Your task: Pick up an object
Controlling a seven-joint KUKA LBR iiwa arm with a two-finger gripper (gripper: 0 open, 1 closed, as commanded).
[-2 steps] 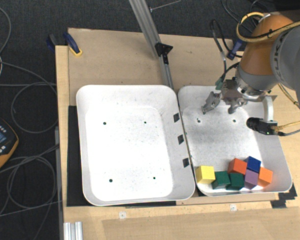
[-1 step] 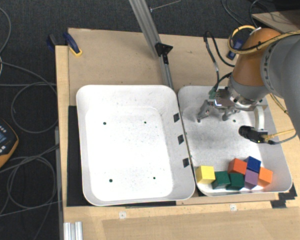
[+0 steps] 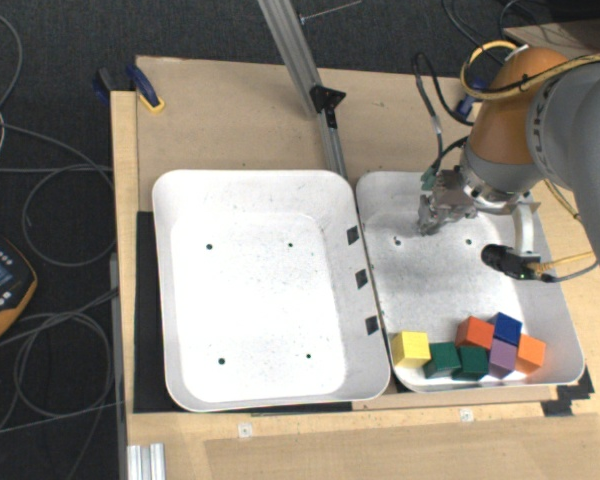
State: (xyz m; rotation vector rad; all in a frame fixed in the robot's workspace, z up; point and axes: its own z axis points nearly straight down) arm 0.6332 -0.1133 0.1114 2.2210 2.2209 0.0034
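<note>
- Right bin: holds a cluster of small blocks against its near edge: yellow, green, orange, blue and purple, several touching.
- Left bin: white, speckled floor.
- Gripper: low over the right bin's far part, well apart from the blocks; whether it is open or closed cannot be told.

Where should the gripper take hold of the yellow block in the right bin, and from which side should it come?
Probably from above, closing on the left and right faces of the yellow block. Its left face is free and its top is exposed; the green block sits close on its right, so that finger has little room. The gripper is far up the right bin.
</note>
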